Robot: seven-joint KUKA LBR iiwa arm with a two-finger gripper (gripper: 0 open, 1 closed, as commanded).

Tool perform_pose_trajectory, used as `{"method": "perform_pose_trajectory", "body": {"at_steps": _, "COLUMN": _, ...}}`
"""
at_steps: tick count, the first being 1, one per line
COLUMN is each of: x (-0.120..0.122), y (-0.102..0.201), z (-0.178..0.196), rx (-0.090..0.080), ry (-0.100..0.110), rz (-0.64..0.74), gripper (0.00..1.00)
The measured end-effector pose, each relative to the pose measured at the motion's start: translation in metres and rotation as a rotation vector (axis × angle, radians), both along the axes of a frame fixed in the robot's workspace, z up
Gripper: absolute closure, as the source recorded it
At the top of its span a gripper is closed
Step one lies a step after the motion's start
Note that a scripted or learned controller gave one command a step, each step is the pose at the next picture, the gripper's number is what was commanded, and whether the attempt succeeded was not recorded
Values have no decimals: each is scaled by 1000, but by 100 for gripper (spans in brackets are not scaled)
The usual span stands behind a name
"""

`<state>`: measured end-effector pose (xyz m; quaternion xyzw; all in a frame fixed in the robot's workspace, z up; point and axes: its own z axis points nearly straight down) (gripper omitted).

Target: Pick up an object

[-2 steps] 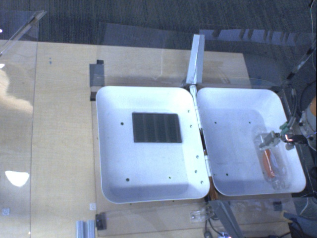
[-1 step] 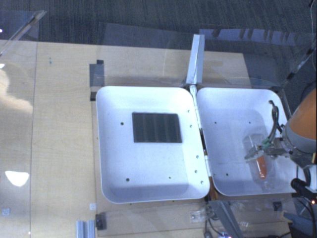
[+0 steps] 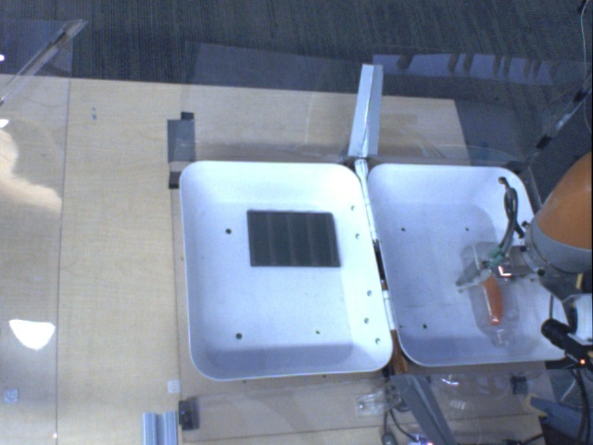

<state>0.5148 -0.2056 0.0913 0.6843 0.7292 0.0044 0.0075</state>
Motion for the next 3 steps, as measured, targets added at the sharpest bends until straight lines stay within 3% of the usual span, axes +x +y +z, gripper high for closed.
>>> {"method": "perform_pose_trajectory", "body": {"at_steps": 1, "x": 2, "y": 1, "z": 11, "rx": 0, "ry": -5, "rz": 2, "gripper": 100}}
{"method": "perform_pose_trajectory", "body": {"at_steps": 2, "x": -13, "y": 50, "z": 4, "rx": -11, "ry": -14, "rz": 167, "gripper": 100}}
{"method": "perform_pose_trajectory", "body": {"at_steps": 3, "x": 50, "y": 109, "z": 93, "rx": 3, "ry": 11, "rz": 29, "gripper": 100}}
